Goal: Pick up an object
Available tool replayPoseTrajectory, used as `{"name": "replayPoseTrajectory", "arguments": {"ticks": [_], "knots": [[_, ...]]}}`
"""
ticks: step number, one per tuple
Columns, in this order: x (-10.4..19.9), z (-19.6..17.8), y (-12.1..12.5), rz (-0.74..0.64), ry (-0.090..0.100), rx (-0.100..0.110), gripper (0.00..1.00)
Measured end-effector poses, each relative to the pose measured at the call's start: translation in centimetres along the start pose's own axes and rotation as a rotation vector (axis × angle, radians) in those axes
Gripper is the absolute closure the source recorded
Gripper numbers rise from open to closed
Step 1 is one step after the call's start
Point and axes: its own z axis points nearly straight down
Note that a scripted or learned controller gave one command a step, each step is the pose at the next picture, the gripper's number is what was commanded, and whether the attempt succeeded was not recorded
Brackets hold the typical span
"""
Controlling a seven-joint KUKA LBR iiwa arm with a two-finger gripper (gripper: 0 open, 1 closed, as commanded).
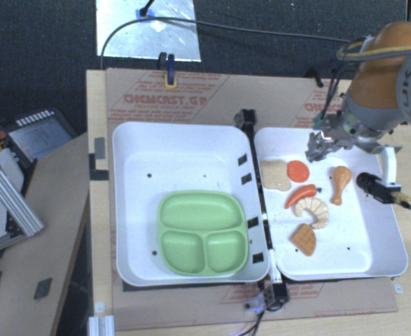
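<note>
Hovering just above the red disc [298, 171], the gripper [318, 149]; its state is unclear.

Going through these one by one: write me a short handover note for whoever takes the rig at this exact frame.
Hand: over the far part of the right bin, nothing seen between its fingers; open or shut is not clear.
Things: all in the right bin: beige slice, red disc, orange-red pepper, shrimp, drumstick, brown wedge. A green divided plate lies in the left bin.
Done: no object lifted yet.
Left: go down on one item, probably the red disc nearest the hand, grasp and lift.
</note>
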Motion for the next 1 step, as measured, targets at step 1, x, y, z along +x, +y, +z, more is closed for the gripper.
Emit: {"name": "replayPoseTrajectory", "arguments": {"ticks": [1], "knots": [[4.82,-1.36,-0.98,-0.002,0.001,-0.001,1.0]]}}
